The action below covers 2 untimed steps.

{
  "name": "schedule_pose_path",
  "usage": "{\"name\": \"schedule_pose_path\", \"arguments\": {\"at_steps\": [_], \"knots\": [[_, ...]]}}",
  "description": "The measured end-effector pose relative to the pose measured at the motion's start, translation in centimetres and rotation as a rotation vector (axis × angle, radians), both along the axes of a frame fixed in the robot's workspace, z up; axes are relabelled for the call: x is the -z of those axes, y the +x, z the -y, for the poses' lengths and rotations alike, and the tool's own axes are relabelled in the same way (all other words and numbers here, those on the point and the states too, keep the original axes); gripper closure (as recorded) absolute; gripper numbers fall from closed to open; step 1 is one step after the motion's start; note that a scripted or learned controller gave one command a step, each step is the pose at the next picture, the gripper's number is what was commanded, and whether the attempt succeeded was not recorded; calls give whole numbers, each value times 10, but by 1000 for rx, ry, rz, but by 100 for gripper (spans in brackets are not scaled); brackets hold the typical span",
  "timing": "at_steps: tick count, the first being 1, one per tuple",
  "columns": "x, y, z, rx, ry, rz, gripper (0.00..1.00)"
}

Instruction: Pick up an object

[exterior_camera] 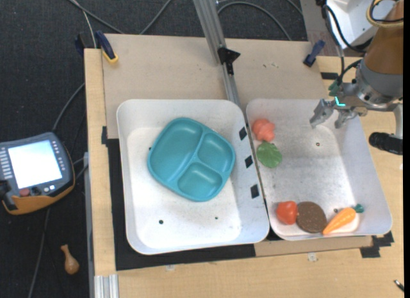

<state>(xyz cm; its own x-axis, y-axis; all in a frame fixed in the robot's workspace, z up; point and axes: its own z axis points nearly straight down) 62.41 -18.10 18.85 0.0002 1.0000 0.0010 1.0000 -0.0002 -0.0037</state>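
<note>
The end effector (334,115) is seen above the upper right part of the right bin (359,162), hanging from the grey arm with its orange band (389,47) at the view's right edge. Its two fingers are spread apart, and nothing is seen between them. Several toy foods are scattered in the right bin: a pink piece (262,129) lies against the bin's left wall, with a green leafy piece (269,156) just below it and touching or nearly touching it. Along the bin's lower edge a red tomato (287,212), a brown round patty (311,216) and an orange carrot (341,219) are lined up close together, well apart from the end effector. In the left bin (138,226) a teal divided plate (191,158) with three compartments is laid flat. Both bins are carried side by side on the counter (160,66), and a handheld control pendant (35,172) is seen on the floor to the left.
</note>
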Motion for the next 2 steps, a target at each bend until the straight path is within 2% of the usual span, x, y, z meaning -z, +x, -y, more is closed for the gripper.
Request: {"name": "schedule_pose_path", "arguments": {"at_steps": [1,2], "knots": [[-2,1,0,-1,-1,4,0],[53,3,9,0,1,-3,0]]}}
